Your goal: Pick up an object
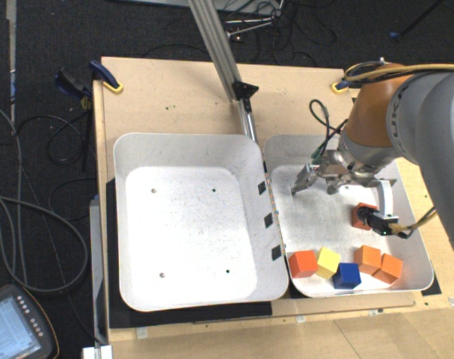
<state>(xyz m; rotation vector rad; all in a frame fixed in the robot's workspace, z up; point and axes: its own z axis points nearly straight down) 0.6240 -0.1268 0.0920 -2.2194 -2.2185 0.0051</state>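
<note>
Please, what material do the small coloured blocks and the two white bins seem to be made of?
The coloured blocks, orange, yellow and blue, look like painted wood or solid plastic: flat matte faces, crisp edges, even colour. Which one I cannot tell. The left bin and right bin look like thin moulded white plastic or enamelled metal, with rounded corners and a soft sheen. Dark speckles suggest a worn surface.

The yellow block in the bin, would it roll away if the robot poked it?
Probably not. The yellow block looks like a cube with flat faces, so it would likely slide, not roll. It looks solid and stiff, so it shouldn't squash. It sits close between the orange block and blue block, so a push might bump those.
</note>
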